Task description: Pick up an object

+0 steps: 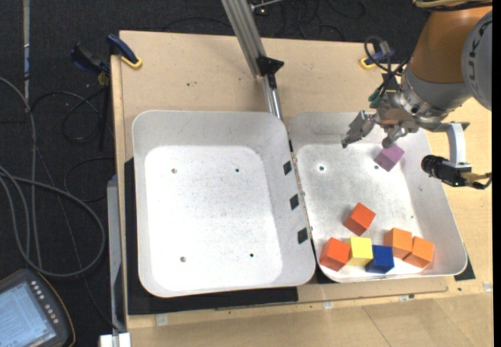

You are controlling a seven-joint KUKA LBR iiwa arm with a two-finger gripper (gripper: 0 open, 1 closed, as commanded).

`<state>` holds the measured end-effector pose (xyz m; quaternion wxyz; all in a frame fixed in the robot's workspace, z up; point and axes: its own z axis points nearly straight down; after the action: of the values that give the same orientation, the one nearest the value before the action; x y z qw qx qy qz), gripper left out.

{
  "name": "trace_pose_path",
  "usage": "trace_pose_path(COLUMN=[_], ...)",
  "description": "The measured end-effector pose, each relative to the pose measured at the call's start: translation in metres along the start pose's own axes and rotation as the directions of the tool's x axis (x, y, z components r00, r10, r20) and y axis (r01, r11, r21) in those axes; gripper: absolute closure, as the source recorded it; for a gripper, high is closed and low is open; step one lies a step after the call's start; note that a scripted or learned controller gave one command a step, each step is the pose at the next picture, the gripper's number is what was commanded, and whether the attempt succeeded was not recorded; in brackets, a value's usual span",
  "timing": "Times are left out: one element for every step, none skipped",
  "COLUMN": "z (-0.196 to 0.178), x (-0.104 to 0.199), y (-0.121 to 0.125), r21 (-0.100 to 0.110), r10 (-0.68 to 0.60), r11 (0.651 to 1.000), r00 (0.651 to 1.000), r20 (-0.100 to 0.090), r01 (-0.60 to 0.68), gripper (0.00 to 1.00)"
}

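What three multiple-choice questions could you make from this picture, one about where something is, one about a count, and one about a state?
1. Where do the blocks lie?
A. Left bin
B. Right bin
C. On the bench

2. How many orange blocks are there?
A. Two
B. Four
C. Six

3. How does the purple block sit?
A. Apart from the other blocks, beside the gripper
B. Stacked on the yellow block
C. In the left bin

Answers: 1 B, all blocks sit in the right bin. 2 B, four orange blocks show, one alone. 3 A, the purple block sits up near the gripper, away from the yellow block.
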<state>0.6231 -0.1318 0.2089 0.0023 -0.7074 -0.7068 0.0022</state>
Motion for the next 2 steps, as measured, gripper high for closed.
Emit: trace_pose_path(z=[0.063,0.117], x=[-0.004,-0.004], y=[-0.001,-0.002], r21=[0.0,-0.001], r10=[0.001,0.0], r11=[1.0,1.0], r00=[1.0,1.0], r20=[0.0,0.0], r01=[-0.001,0.0], gripper=[0.0,0.0])
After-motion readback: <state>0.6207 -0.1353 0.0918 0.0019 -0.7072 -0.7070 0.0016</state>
